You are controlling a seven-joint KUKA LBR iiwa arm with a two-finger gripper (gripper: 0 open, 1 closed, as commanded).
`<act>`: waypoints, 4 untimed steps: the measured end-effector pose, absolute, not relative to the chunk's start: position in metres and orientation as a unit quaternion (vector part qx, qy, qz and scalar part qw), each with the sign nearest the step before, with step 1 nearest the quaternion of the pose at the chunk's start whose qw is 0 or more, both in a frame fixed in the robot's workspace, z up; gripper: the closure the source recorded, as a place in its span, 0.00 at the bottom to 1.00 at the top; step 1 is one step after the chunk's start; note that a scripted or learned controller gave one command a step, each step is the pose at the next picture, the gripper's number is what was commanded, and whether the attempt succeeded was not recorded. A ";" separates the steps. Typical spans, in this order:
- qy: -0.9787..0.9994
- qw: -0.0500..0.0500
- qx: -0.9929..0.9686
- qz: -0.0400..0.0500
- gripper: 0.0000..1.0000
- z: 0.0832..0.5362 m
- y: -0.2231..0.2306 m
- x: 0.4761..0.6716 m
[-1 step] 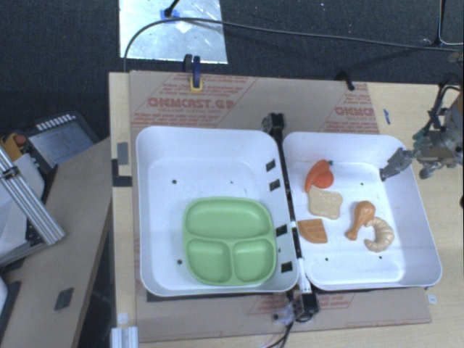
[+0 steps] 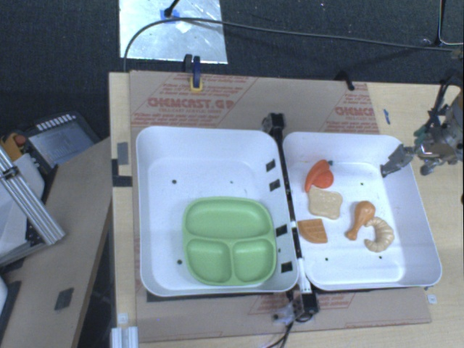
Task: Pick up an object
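Observation:
The right bin (image 2: pixel 413 216) holds several toy foods: a red-orange carrot-like piece (image 2: pixel 319 174), a pale bread slice (image 2: pixel 325 204), an orange cracker (image 2: pixel 313 230), a brown drumstick (image 2: pixel 360 217) and a tan curled shrimp-like piece (image 2: pixel 380 235). My gripper (image 2: pixel 407 162) hangs over the bin's far right rim, right of and above the foods, well apart from all of them. Nothing is seen in its grasp.
A green divided plate (image 2: pixel 229 239) lies in the left bin (image 2: pixel 167 165). A black divider with clips (image 2: pixel 284 194) runs between the bins. Cables (image 2: pixel 290 35) cross the dark floor behind the bench, and a metal sheet (image 2: pixel 172 19) lies at the back.

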State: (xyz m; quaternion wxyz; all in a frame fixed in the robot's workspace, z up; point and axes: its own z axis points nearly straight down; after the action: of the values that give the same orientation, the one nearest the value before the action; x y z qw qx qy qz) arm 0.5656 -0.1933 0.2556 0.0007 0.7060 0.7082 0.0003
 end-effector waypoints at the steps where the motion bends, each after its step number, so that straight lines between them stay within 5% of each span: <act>1: 0.707 0.000 0.707 0.000 0.00 0.213 -0.194 0.562; 3: 0.709 0.000 0.706 0.000 0.00 0.114 -0.187 0.563; 4: 0.709 0.002 0.706 0.001 1.00 0.127 -0.188 0.564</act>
State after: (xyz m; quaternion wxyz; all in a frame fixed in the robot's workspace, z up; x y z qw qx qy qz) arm 0.5638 -0.1883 0.1271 0.0019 0.7055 0.7087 0.0008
